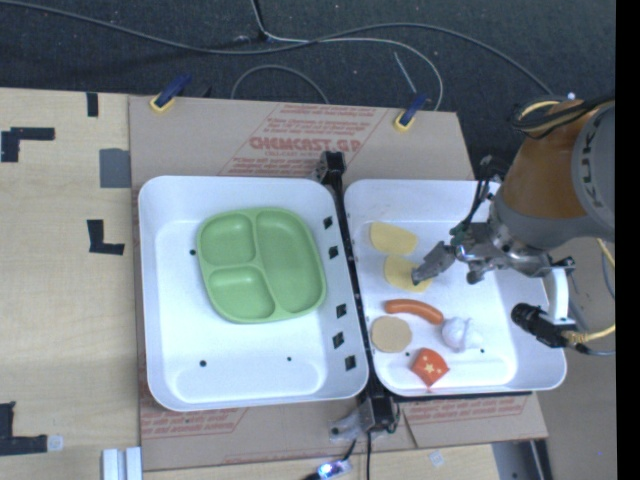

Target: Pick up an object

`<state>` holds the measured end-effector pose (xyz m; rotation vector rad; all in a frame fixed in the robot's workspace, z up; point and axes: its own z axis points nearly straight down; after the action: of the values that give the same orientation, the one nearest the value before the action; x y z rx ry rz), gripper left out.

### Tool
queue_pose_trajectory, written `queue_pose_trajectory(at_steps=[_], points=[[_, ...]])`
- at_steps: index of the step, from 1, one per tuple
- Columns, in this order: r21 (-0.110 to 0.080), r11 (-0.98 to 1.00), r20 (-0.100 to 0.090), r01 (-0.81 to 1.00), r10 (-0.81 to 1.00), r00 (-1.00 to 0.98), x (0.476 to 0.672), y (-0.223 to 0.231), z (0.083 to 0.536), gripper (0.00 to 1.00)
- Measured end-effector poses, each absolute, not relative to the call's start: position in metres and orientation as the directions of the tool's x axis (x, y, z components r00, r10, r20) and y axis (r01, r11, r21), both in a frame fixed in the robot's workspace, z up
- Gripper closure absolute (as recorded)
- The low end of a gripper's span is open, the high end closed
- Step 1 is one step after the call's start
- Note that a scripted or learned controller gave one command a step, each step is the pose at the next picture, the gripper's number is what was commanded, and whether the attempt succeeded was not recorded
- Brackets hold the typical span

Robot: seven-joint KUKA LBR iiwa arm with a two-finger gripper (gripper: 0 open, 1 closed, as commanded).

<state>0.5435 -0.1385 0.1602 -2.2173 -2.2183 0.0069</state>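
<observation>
In the right bin [500,203] lie several toy foods: a yellow wedge [392,238], a second yellow piece [400,271], an orange-red sausage [413,310], a tan round disc [391,334], a white garlic bulb [456,332] and a red piece with a star mark [429,366]. My gripper [432,265] reaches in from the right, low over the bin. Its dark tip sits at the right edge of the second yellow piece. Nothing shows between its fingers.
The left bin [170,368] holds a green divided plate [260,264]. A black divider with clips [345,298] joins the two bins. Cardboard lies under both bins, and cables run across the dark floor at the back.
</observation>
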Motion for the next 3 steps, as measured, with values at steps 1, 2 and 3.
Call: queue_pose_trajectory(at_steps=[1,2,3], points=[[-0.007,0.001,0.001,1.000,1.000,-0.001,0.544,-0.139,0.116,0.00],[-0.004,0.003,0.001,1.000,1.000,-0.003,0.545,-0.138,0.128,1.00],[0.003,0.002,0.000,1.000,1.000,-0.002,0.555,-0.132,0.178,1.00]])
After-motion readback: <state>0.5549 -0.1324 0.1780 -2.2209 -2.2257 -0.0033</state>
